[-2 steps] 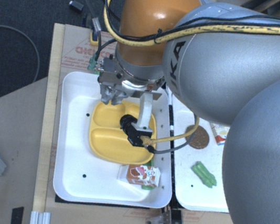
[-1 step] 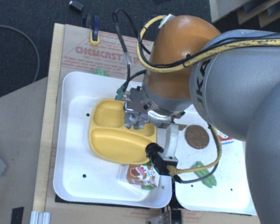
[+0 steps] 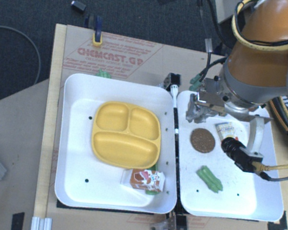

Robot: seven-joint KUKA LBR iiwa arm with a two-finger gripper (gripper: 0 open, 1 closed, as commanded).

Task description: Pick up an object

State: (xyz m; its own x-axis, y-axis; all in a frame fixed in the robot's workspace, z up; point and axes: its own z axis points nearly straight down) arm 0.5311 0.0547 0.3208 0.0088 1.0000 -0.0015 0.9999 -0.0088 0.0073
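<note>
Camera view, looking down at a slant, has the grey arm with its orange band bulking over the upper part of the right bin, reaching in from the right. The left bin holds a yellow divided plate near its middle and, just below the plate's lower right corner, a small printed packet lying flat. In the right bin lie a brown round disc, a green pod-shaped piece lower down and well apart from the disc, and a small pale wrapper close to the disc's upper right.

The gripper hangs at the upper left of the right bin, close by the divider between the bins. Nothing is seen between its fingers; whether they stand apart or together I cannot tell from this angle.

The step in hand looks like the approach, with no object yet chosen by contact. The nearest candidate is the disc, just below and to the right of the gripper, near but not touching. It is thin and flat, so a pinch would likely slip over it. The green piece appears to stand higher off the floor and offers sides to close on; going for it means travelling down the bin, aligning the fingers across its narrow width and descending fully before closing.
</note>
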